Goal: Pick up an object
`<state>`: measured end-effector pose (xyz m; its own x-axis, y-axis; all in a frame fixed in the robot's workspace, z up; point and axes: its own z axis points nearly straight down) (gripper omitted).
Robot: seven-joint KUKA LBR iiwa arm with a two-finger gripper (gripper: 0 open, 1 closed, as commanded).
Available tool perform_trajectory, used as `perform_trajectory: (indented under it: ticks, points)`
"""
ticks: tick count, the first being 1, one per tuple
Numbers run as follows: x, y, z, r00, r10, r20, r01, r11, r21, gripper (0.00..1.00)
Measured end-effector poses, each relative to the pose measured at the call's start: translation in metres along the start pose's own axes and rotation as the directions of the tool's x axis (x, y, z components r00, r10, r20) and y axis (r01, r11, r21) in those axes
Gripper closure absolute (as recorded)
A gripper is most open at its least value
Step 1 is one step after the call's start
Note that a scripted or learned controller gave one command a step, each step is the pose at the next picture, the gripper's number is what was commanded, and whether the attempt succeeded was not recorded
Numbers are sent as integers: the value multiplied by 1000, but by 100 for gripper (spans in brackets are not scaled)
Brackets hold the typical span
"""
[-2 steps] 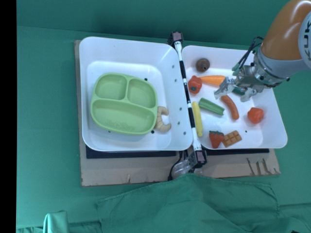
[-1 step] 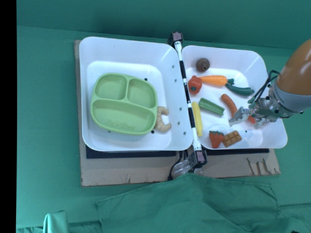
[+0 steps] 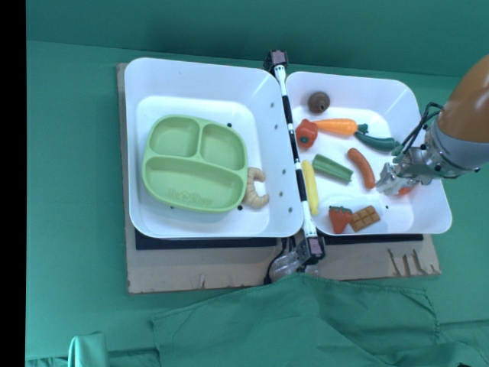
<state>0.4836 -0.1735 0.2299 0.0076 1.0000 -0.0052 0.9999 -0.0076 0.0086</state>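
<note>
My gripper [image 3: 394,180] is low over the right side of the right bin [image 3: 397,90], just right of a red sausage [image 3: 361,167]. A small red item [image 3: 406,191] peeks out from under the gripper, mostly hidden, and I cannot tell whether it is held. Also in this bin lie a brown ball [image 3: 318,102], a red pepper [image 3: 306,133], an orange carrot [image 3: 336,126], a dark green vegetable [image 3: 376,140], a green stick [image 3: 331,167], a yellow piece [image 3: 309,186], a strawberry [image 3: 340,219] and a brown waffle [image 3: 364,218].
The left bin [image 3: 199,75] holds a light green divided plate [image 3: 196,163] with a croissant [image 3: 256,189] beside its right edge. A black-and-white bar [image 3: 294,140] runs between the bins. Green cloth [image 3: 306,319] lies in front of the bench.
</note>
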Motion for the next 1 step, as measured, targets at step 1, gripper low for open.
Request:
perform_trajectory:
  ticks: [1]
  points:
    - [41,-10,45,1000,-2,5,2,1000,-10,100]
